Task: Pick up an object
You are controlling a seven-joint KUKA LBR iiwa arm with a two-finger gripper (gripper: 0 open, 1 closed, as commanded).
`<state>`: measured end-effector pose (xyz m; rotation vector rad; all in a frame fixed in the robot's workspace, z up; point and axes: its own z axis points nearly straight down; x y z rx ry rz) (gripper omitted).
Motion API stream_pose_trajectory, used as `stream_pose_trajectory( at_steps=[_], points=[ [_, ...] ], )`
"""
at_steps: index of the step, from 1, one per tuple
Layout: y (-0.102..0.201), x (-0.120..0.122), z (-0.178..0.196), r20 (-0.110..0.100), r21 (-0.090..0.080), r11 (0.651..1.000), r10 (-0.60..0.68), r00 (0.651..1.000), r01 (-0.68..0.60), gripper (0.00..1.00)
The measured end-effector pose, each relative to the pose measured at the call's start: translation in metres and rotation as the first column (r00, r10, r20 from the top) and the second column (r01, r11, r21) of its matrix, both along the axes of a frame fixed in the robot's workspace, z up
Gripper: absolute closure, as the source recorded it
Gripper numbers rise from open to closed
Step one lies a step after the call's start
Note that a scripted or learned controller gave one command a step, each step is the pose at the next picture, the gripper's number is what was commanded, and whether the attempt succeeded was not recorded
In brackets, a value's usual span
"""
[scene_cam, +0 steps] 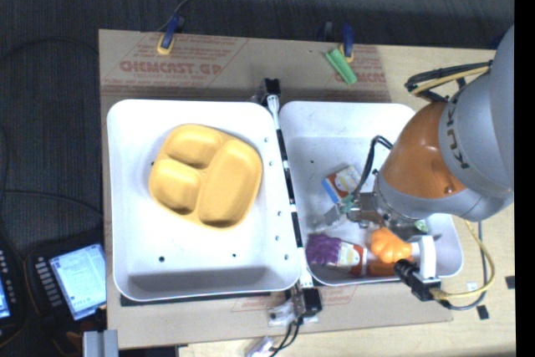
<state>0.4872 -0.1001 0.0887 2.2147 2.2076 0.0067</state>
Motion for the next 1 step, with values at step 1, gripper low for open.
stream_pose_trajectory(
  at_steps=[1],
  points=[
    [0.0021,0.0001,0.0,0.001,-0.001,1.0,-0.001,1.0,0.001,0.0]
  ],
)
